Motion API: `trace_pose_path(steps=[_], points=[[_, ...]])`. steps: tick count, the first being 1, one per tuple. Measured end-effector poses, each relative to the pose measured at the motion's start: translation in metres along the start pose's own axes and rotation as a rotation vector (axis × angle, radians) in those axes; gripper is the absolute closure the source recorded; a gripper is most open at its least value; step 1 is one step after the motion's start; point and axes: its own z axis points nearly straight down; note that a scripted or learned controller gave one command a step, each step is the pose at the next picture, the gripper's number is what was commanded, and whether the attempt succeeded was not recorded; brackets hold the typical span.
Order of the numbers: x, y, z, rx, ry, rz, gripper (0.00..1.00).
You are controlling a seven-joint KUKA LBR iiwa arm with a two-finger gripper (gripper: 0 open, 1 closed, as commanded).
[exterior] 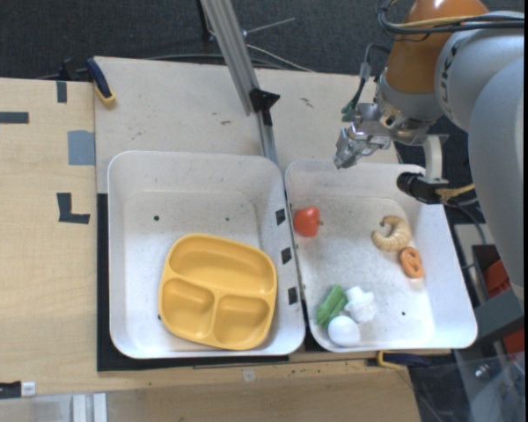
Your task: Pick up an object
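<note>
The gripper (350,155) is hanging above the far edge of the right bin (440,323), its tip pointing down toward the rim. Nothing is sitting between its fingers, but whether they are spread or closed I cannot tell from this slant.

Every candidate object is lying nearer the camera than the gripper, down inside the right bin. The closest is the small red tomato-like piece (306,221), which is resting near the bin's left wall, a little to the gripper's left and toward the viewer. The croissant-shaped piece (392,234) is lying to the lower right of the gripper, with an orange slice (411,262) just beside it. Well apart from the gripper, at the near wall, a green piece (331,304) is lying with its long axis running diagonally, touching a white lumpy piece (362,302) and a white egg-like piece (342,331) (a tight cluster, probably the hardest to grasp cleanly).

The left bin (132,236) is holding a yellow divided tray (218,290), well away from the gripper.

The arm (475,69) is reaching in from the right, its orange band (433,25) sitting above the wrist, the wrist bending downward over the bin's back edge. Judging from this, a descent forward and down would be needed first.
</note>
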Motion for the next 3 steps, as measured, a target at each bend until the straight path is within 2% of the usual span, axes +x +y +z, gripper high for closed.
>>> trace_pose_path(steps=[1, 2, 3], points=[[0.001, 0.000, -0.043, 0.001, 0.000, 0.001, 1.00], [0.046, -0.032, -0.030, 0.009, 0.001, -0.001, 1.00], [0.095, -0.051, -0.034, 0.008, 0.002, -0.003, 1.00]])
